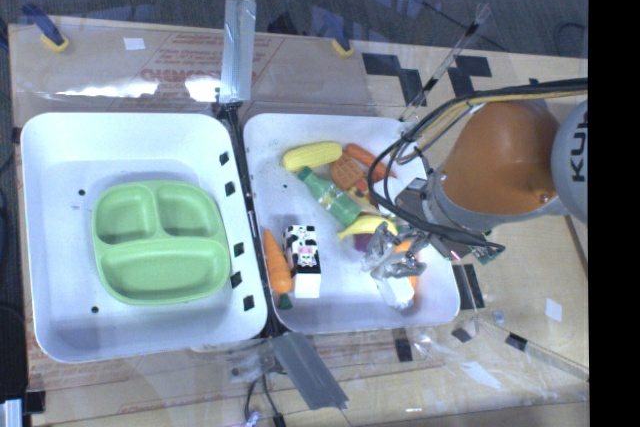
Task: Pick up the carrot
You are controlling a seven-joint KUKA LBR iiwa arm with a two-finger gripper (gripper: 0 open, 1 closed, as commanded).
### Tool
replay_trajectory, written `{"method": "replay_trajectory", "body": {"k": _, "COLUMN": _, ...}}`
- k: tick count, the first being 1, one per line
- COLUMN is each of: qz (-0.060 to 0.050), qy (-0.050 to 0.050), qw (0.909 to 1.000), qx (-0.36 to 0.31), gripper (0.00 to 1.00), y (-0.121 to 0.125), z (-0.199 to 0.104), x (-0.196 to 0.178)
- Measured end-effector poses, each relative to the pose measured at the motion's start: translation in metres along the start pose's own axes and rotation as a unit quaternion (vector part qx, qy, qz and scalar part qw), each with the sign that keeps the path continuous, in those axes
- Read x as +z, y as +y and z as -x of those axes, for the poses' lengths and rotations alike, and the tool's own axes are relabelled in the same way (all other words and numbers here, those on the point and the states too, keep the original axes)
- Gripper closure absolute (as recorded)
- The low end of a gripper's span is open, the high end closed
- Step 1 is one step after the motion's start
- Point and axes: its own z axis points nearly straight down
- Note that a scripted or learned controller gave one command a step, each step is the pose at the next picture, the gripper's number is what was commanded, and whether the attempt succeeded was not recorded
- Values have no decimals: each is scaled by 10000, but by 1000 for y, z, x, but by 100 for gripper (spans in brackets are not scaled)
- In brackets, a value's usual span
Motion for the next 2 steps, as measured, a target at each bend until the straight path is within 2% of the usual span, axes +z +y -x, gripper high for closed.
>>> {"method": "replay_trajectory", "body": {"k": 1, "qz": -3, "qy": 16, "qw": 9992, "qx": -398, "gripper": 100, "y": 24, "z": 15, "x": -19}}
{"method": "replay_trajectory", "body": {"k": 2, "qz": -1, "qy": 19, "qw": 9992, "qx": -398, "gripper": 0, "y": 24, "z": 14, "x": -19}}
